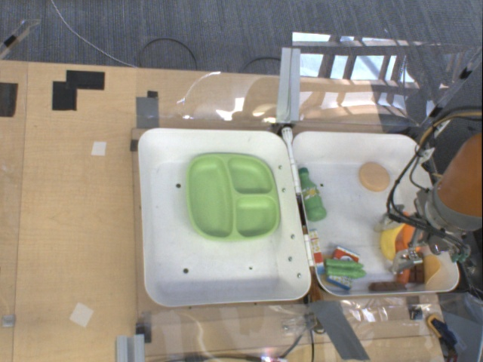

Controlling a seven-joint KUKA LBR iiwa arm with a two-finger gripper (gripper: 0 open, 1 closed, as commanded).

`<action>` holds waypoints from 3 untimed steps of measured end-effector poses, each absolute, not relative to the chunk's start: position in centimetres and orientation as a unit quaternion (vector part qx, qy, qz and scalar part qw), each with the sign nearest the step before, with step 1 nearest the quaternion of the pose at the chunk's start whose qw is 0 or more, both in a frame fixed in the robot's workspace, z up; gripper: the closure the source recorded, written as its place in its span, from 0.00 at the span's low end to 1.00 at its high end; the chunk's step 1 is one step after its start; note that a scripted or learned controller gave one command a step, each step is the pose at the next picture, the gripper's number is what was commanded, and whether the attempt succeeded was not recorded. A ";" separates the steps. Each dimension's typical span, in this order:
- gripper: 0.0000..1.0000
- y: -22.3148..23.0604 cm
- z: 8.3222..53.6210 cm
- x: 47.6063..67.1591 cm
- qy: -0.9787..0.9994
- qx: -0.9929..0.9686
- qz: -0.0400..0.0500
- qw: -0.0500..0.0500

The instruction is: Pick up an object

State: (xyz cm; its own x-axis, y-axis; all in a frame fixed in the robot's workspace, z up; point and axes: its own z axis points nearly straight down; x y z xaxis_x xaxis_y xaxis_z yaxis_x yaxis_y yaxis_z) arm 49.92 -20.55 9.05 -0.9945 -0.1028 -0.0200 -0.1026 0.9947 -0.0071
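Item one, my gripper (pixel 411 261): I am hanging it low over the front right corner of the right bin (pixel 339 149), in among a tight huddle of small things, and how it is set I cannot tell from this slant. Touching or just beside it, I am listing a yellow piece (pixel 391 241), an orange piece (pixel 405 234) behind it, and a tan block (pixel 433 268) against the bin's wall; which of these I am addressing I cannot tell. I am judging all three as light, hard, smooth toy plastic, likely to skid sideways unless pinched across a narrow, flat-sided middle. Further out, I am noting a brown stick (pixel 392 285) lying along the front wall, a red, green and blue cluster (pixel 344 266) near the front left corner, a green bottle (pixel 309 194) lying by the divider, slick and round, best taken across its body, and a tan disc (pixel 373 176) lying flat and well apart, too low for an easy pinch. In the left bin (pixel 162 225) I am recording a green divided plate (pixel 231 196), broad and stiff, graspable only at its rim. Both bins are resting on the desk (pixel 68 225).
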 end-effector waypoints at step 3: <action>0.00 -14.9 9.2 50.0 0.993 -0.120 -0.005 0.011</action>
State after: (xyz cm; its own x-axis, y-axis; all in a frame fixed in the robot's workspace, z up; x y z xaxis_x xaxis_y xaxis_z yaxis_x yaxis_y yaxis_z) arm 49.98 -14.88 9.16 -0.9710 -0.2381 -0.0203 -0.2379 0.9712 -0.0133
